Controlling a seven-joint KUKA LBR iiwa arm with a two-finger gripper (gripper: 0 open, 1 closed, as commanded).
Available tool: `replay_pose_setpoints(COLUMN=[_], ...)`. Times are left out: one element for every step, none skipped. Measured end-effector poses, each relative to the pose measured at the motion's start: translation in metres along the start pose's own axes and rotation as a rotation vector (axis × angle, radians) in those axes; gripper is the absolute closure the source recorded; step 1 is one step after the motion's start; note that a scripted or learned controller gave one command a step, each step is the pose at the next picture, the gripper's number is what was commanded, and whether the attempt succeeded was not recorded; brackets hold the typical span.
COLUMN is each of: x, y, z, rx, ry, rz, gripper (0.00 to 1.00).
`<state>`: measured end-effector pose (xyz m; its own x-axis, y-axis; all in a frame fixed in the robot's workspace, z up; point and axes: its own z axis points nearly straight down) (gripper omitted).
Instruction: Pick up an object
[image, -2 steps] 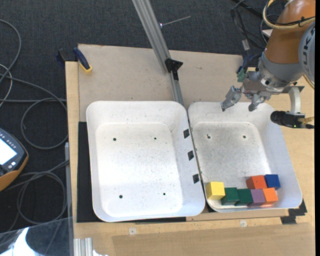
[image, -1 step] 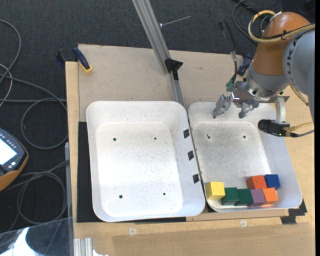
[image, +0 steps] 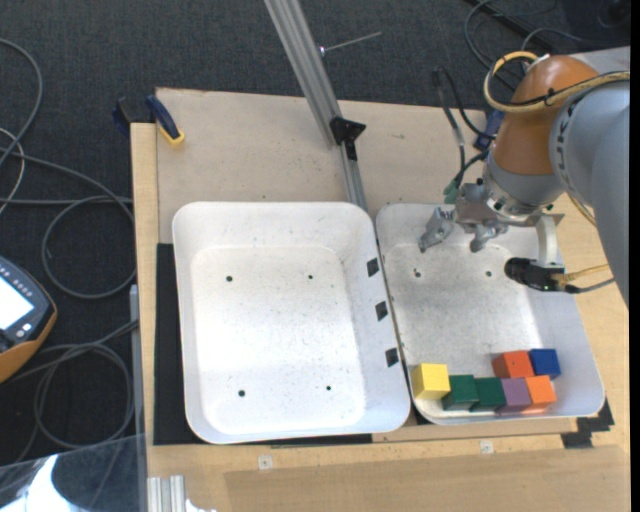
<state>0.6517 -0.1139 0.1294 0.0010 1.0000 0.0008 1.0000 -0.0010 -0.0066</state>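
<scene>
Illumination is bright, even and diffuse, apparently from overhead. The two white bins (image: 270, 320) approach overexposure, with little surface detail beyond dark specks. Shadows are soft and short: a faint one lies under the gripper (image: 455, 228) on the right bin floor, and a dark band edges the left bin. A mild highlight sits on the arm's orange band (image: 535, 110). Focus is moderately soft throughout. The coloured blocks (image: 490, 385) remain distinct, with saturated colour. The bottom-left corner shows a pale, hazy glare patch.
</scene>
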Motion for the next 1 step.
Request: replay_pose_setpoints(x=[0.0008], y=[0.0022], z=[-0.0153], rx=[-0.009], ry=[0.0], rz=[-0.001], gripper=[1.0])
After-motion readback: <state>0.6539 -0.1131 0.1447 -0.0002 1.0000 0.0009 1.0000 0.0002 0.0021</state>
